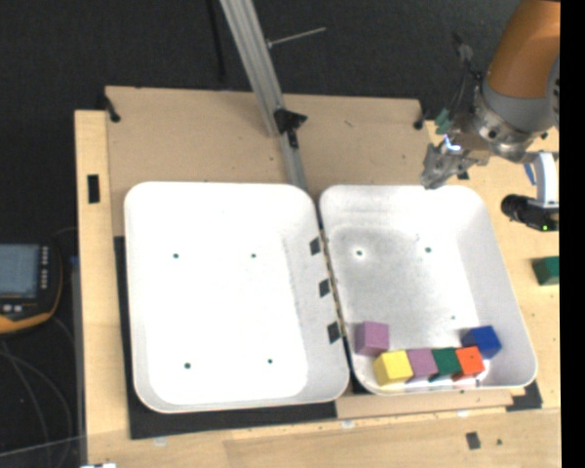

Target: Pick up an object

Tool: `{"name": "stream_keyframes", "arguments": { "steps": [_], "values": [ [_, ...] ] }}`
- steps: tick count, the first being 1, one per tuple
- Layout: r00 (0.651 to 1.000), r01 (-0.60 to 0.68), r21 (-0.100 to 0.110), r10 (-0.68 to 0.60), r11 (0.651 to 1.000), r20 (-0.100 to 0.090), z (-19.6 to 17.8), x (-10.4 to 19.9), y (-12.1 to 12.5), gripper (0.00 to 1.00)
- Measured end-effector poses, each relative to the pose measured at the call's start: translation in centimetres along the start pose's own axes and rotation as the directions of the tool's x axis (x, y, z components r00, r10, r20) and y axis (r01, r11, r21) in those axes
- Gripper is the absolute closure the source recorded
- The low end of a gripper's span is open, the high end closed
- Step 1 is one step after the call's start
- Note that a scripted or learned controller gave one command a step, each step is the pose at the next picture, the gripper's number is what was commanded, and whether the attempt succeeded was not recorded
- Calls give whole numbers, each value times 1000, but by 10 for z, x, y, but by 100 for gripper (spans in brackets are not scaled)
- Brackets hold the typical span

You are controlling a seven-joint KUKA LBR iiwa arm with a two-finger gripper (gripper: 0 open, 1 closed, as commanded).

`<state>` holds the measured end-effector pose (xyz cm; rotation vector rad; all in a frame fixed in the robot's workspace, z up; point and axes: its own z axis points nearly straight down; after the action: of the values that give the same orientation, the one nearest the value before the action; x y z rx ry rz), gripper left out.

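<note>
Several small blocks lie along the near edge of the right bin [409, 222]: a purple block [371, 336], a yellow block [393, 367], a second purple block [422, 362], a green block [447, 362], an orange block [469, 361] and a blue block [483, 339]. My gripper [439, 169] hangs over the far right rim of that bin, well away from the blocks. Nothing shows between its fingers.
The left bin [224, 291] sits beside the right one, with small clips along their shared edge. A metal pole [258, 61] slants down to the bins' far side. A handheld controller [15, 281] lies at the left, off the bench. A green object [547, 270] sits right of the bins.
</note>
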<state>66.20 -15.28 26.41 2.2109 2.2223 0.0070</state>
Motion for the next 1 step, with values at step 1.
{"name": "stream_keyframes", "arguments": {
  "steps": [1],
  "values": [
    [1000,2,12,-2,1000,-4,47,65,-22,100]
  ]
}}
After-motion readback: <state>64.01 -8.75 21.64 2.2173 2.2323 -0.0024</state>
